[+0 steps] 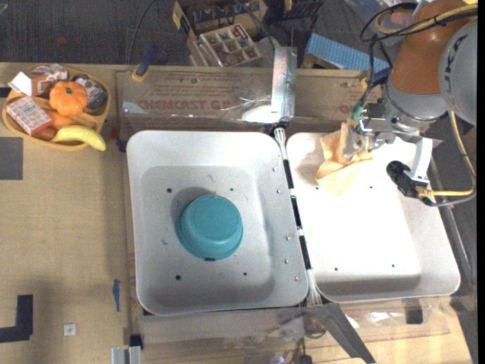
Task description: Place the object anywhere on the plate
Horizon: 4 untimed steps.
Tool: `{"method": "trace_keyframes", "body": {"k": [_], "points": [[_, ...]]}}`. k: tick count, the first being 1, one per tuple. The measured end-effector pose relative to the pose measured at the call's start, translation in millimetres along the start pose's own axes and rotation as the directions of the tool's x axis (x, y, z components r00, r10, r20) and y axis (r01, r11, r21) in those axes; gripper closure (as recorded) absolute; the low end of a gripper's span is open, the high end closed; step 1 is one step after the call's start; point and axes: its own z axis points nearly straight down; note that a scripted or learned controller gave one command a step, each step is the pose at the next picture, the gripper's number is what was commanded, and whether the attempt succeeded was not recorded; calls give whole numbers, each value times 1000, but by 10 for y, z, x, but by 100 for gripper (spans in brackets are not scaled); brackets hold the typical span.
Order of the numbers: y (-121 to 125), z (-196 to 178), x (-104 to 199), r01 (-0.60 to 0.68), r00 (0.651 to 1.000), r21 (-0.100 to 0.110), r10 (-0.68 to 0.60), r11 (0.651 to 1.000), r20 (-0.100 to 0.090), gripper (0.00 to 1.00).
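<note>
A teal round plate (211,226) lies in the middle of the left bin (151,165). A tan, crumpled cloth (336,165) sits at the far left corner of the right bin (379,241). My gripper (355,150) reaches down from the right onto the cloth's right edge. The cloth is bunched up between the fingers and its right side is pulled up off the bin floor. The gripper is shut on it. The plate is well to the left and nearer the camera, across the wall between the bins.
A basket of toy fruit and boxes (57,112) stands on the bench at the far left. A cardboard wall (197,93) and a clear upright piece (284,82) run behind the bins. A black cable end (402,177) hangs beside the wrist over the right bin.
</note>
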Motion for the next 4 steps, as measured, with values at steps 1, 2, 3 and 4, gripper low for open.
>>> {"method": "trace_keyframes", "body": {"k": [1,2,3,4], "points": [[2,-295,0,2,1000,-4,-2,1000,0,100],[-143,-190,412,389,921,-1,-389,921,-3,100],[-242,-258,830,714,700,-3,-714,700,-1,100],[-332,-323,1294,928,372,-4,-928,372,1,100]]}}
